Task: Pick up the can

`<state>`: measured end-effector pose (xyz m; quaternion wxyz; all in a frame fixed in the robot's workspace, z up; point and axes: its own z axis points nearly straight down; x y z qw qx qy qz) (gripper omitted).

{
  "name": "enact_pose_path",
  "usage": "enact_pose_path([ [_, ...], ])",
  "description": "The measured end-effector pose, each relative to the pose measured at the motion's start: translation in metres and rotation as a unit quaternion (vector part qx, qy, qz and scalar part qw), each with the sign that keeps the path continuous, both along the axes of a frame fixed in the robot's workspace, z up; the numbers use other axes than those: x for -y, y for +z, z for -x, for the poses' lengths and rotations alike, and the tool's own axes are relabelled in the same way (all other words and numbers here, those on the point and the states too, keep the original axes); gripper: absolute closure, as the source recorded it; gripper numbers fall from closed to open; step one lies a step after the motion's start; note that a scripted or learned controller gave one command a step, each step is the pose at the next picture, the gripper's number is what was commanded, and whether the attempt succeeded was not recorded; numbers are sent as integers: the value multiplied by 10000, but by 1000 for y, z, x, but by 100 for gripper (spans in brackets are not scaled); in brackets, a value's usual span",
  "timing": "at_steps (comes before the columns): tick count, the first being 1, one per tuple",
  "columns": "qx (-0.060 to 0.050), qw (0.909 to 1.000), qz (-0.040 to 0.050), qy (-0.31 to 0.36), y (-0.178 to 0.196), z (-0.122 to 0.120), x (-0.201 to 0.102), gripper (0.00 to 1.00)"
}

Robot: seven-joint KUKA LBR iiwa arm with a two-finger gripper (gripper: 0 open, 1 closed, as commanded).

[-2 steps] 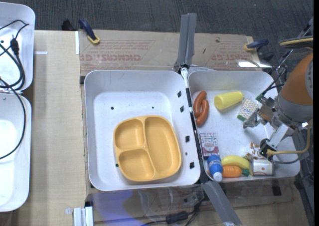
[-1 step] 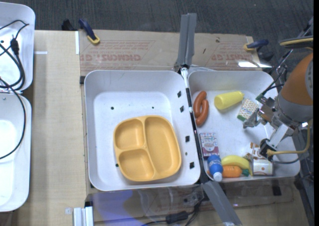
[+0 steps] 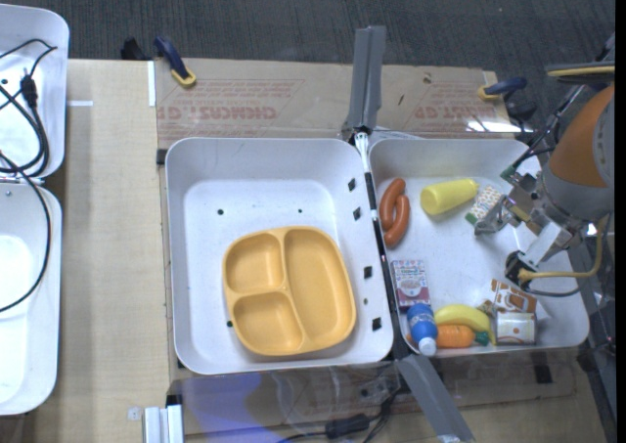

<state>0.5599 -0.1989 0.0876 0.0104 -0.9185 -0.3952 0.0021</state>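
Wooden bench (image 3: 108, 236) spans the frame, with a sheet of cardboard (image 3: 293, 104) along its upper edge under the bins; left bin (image 3: 196, 177) sits centre, right bin (image 3: 445, 162) touches it on the right; grey arm (image 3: 577, 153) with its orange band comes in at the right edge, over the right bin's rim; orange divided plate (image 3: 290, 289) lies flat in the lower middle of the left bin; gripper (image 3: 504, 236) hangs over the right half of the right bin, nothing seen in its grasp, and whether the jaws stand wide or narrow cannot be told; yellow bottle (image 3: 449, 196) lies on its side in the upper part of the right bin, near the gripper; sausages (image 3: 394, 210) lie just left of it, by the dividing wall; what looks like the can (image 3: 410, 283), pink and white label, lies on its side at the lower left of the right bin, well apart from the gripper; blue bottle (image 3: 421, 326) lies just below the can; banana (image 3: 462, 315) and orange carrot (image 3: 454, 335) lie right of the blue bottle; small carton (image 3: 515, 326) stands at the lower right corner
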Motion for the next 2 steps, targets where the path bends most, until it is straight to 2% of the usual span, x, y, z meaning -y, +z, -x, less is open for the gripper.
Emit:
enact_pose_path([
  [1, -11, 10000, 46, 15, 7, 1, 3, 100],
  [2, 42, 9920, 76, 1259, 98, 36, -34, 100],
])
